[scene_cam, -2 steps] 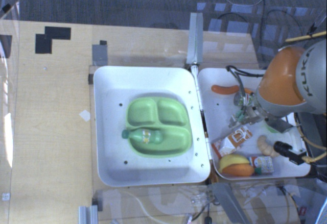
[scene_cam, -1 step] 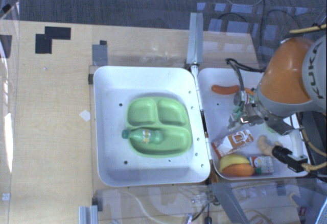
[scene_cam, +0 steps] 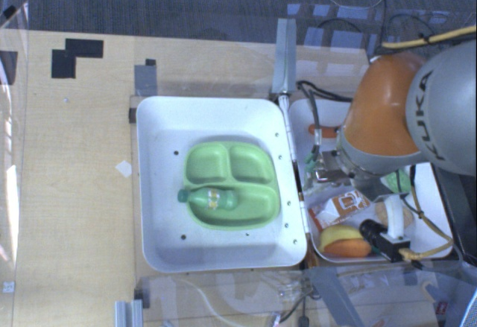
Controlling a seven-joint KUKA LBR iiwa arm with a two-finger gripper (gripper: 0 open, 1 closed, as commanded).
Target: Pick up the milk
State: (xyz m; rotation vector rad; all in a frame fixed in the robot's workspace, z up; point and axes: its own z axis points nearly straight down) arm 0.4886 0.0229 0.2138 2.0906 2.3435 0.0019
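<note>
Arm (scene_cam: 402, 109) hung over the right bin (scene_cam: 441, 191), reaching for the milk.
Tool hidden, its state unclear; carton (scene_cam: 344, 204) lay at six o'clock below the wrist, needing a descent.

Green tray (scene_cam: 231, 184), perhaps bottle (scene_cam: 210, 199), left bin (scene_cam: 156, 169)

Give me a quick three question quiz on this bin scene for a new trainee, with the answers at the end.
1. True or false: the green bottle lies on the green divided plate.
2. Which bin is the arm over? A) left B) right
3. Fill in: the plate has ___ compartments.

Key: 1 true. 2 B, the right bin. 3 three.
</note>
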